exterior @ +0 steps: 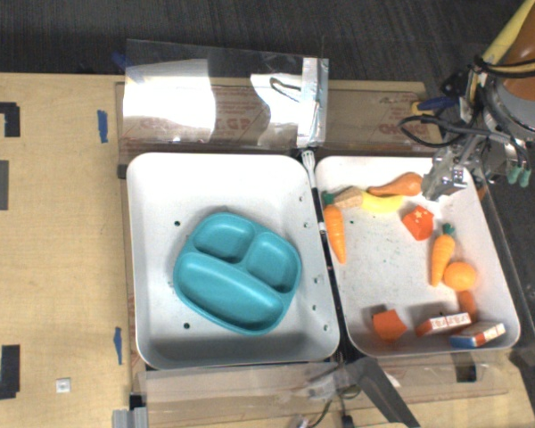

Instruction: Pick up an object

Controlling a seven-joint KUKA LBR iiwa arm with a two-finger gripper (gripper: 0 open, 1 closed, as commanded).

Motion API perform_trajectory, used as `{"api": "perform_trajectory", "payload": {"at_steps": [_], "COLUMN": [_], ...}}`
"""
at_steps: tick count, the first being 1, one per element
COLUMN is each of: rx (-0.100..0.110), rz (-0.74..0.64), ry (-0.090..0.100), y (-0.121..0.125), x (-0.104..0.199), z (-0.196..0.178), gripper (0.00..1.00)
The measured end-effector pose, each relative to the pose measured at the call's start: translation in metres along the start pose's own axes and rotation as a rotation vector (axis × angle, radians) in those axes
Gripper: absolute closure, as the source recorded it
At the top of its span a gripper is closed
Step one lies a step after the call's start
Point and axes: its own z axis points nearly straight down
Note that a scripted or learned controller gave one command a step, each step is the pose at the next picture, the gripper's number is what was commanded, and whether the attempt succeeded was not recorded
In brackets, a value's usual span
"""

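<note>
The right bin (374,266) holds several toy foods. An orange gourd (399,185) and a yellow piece (382,204) lie at its far edge, with a red block (418,223) just in front of them. My gripper (445,178) hangs over the bin's far right corner, just right of the gourd and above the red block. I see nothing held in it. One carrot (335,233) lies along the left wall; another carrot (441,255) and an orange ball (460,276) sit at the right.
The left bin (152,194) holds a teal divided plate (238,270). Near the right bin's front lie an orange cube (389,325), a red box (443,325) and a blue-and-white box (477,335). A clear plastic sheet (223,105) stands behind the left bin.
</note>
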Motion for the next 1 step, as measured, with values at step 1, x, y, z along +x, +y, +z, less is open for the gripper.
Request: {"api": "perform_trajectory", "payload": {"at_steps": [1], "rx": [0.001], "rz": [0.078], "ry": [0.0], "y": [0.0317], "x": [0.0137], "z": [-0.0006], "gripper": [1.0]}}
